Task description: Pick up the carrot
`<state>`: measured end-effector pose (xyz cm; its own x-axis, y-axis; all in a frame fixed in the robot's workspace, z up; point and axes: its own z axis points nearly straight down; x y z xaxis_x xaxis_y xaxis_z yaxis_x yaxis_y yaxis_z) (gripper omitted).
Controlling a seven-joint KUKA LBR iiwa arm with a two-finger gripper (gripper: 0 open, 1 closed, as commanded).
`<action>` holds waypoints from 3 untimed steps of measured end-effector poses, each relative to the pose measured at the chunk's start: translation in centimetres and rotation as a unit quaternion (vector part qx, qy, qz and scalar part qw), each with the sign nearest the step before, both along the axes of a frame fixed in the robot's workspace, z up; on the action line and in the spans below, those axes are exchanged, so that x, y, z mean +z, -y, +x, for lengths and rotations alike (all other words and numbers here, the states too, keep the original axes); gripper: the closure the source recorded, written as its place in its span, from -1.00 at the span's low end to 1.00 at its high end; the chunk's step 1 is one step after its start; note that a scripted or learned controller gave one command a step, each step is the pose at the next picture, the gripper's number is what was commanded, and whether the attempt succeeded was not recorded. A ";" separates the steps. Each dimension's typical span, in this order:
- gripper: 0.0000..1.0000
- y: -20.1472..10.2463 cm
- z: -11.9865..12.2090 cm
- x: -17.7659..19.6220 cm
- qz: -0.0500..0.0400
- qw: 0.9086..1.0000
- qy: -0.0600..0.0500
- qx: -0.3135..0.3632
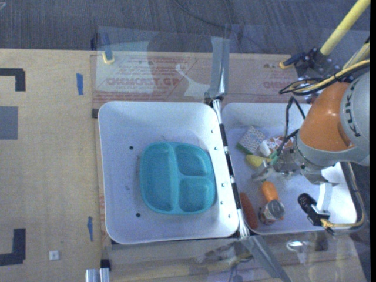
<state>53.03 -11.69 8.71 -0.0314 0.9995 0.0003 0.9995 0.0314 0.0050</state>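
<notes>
My arm reaches into the right bin [346, 207]; the left bin [117, 157] holds a teal divided plate [177, 178]. My claw [276, 168] hovers just above the orange carrot [269, 190]; whether it is clenched, I cannot tell. Approach step: next, lower onto the carrot.

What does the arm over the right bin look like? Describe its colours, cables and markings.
The arm has a grey rounded shell with a broad orange band and dark lettering at the picture's edge. Black and yellow cables loop above it. Its metal gripper looks small and silvery.
</notes>
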 end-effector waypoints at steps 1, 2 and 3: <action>-1.00 -1.6 -4.6 0.0 -0.001 0.998 0.003 0.061; 1.00 -1.5 -4.6 1.1 -0.002 0.998 0.004 0.060; 1.00 -7.1 6.2 9.8 -0.001 0.996 -0.002 0.091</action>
